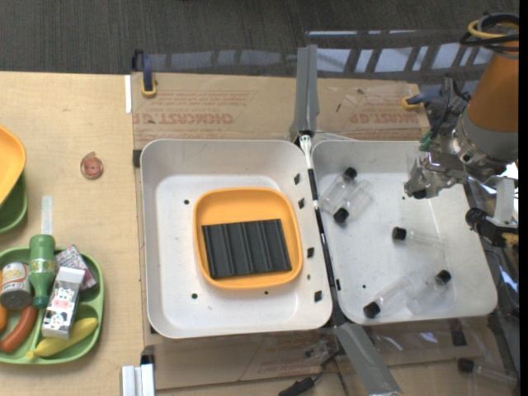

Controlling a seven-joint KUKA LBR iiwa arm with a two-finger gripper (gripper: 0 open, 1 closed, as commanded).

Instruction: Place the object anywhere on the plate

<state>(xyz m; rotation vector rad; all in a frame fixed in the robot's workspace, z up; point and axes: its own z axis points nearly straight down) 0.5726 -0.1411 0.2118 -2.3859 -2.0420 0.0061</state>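
Note:
An orange plate (246,199) lies in the left white bin (169,221). A dark grey ribbed block (247,248) rests flat on the plate's front half. In the right bin (462,304) lie several clear plastic bottles with black caps: two near the left wall (345,195), one in the middle (415,238), and two toward the front (417,291). My gripper (418,188) hangs over the back right part of the right bin, above bare floor, apart from the bottles and far from the plate.
The arm's orange band (499,89) and cables (495,213) stand over the right bin's right side. On the wooden table to the left sit a green tray (87,337) of toy food and an orange and green dish (10,180). A metal divider (307,97) runs between the bins at the back.

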